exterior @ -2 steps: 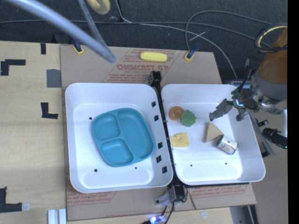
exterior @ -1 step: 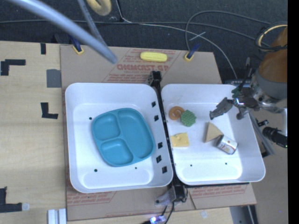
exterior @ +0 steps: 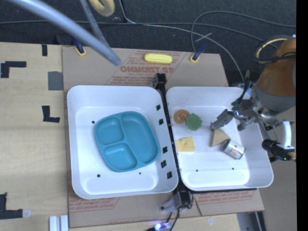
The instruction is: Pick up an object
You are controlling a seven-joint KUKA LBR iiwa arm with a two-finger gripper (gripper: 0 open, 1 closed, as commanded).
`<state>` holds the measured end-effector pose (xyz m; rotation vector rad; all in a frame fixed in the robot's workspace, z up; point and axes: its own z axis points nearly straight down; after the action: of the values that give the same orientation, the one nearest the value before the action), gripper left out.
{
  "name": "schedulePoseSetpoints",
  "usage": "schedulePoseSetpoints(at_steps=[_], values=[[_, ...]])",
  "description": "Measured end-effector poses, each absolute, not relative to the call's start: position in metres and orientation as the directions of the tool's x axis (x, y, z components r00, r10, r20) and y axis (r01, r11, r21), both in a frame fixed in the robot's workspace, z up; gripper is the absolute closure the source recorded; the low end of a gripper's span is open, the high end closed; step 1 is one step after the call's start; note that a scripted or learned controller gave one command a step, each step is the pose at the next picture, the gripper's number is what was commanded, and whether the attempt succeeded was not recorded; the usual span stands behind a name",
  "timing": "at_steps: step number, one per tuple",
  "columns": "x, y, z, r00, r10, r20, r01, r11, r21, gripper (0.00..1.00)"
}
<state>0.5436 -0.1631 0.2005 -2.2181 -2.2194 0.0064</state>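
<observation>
The gripper (exterior: 232, 120) hangs over the right bin (exterior: 257, 179), near its right wall, with its two fingers spread apart and nothing between them. One dark finger (exterior: 220, 121) slants down-left toward the bin's middle; the other (exterior: 244, 123) sits closer to the arm. Just below the fingers lies a tan wedge (exterior: 219, 137), its tip near the left finger, though contact cannot be judged. Touching the wedge's lower right side is a small can (exterior: 234, 150) lying on its side.

Further left in the same bin sit a green ball (exterior: 194, 121) and, touching it, an orange ring (exterior: 181, 116). Below these two rests a yellow square (exterior: 186, 144), apart from them.

The arm (exterior: 277, 83) comes in from the right, grey with an orange band above the wrist.

The left bin (exterior: 82, 177) holds a blue tray (exterior: 126, 140) with three compartments, set at a slant.

Behind the bins, on the cardboard sheet (exterior: 139, 69), lies a yellow corn cob (exterior: 158, 58). Black cables (exterior: 211, 20) run across the dark floor beyond the bench.
</observation>
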Motion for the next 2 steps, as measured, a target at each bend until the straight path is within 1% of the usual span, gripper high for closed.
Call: schedulePoseSetpoints(at_steps=[1, 2], values=[[0.539, -0.154, 0.139, -0.001, 1.0, 0.002, 1.0, 0.001, -0.008, 0.0], [0.541, -0.157, 0.09, 0.001, 1.0, -0.009, 1.0, -0.001, 0.006, 0.0]])
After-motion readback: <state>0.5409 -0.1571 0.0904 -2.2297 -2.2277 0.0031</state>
